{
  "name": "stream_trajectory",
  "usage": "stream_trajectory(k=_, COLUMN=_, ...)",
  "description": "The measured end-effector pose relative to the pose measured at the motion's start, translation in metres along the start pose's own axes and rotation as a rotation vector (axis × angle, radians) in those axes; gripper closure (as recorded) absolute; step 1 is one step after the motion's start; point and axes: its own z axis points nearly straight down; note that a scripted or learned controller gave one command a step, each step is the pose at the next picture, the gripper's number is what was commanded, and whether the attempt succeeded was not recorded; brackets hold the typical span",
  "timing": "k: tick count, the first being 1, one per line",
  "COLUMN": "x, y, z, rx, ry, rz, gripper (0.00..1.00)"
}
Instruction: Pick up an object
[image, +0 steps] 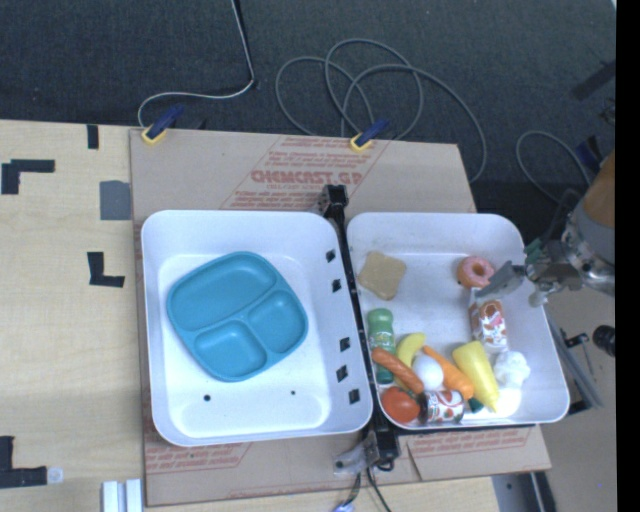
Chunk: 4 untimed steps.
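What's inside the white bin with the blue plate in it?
Inside the left bin lies just a blue tray with three sections, all bare. A few small dark specks dot the bin floor nearby. Whatever sits under the tray is covered, so that can't be seen.

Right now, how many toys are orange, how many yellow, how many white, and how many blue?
Orange: 2, the carrots and
Yellow: 2, the corn and the banana
White: 2, the egg and the cauliflower
Blue: 1, the plate
Total: 7
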Motion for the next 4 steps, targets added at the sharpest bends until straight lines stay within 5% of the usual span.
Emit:
stream_trajectory(k=1, x=-0.016, y=-0.037, z=0.09, rx=0.001, ry=0.001, rz=0.001, gripper=0.0)
stream_trajectory(k=2, x=-0.005, y=0.057, z=0.149, rx=-0.007, ry=-0.001, rz=-0.002, gripper=0.0)
stream_trajectory(k=3, x=-0.006, y=0.058, z=0.139, rx=-0.009, ry=-0.005, rz=-0.001, gripper=1.0)
stream_trajectory(k=4, x=0.085, y=0.101, z=0.148, rx=-0.01, ry=0.001, rz=-0.002, gripper=1.0)
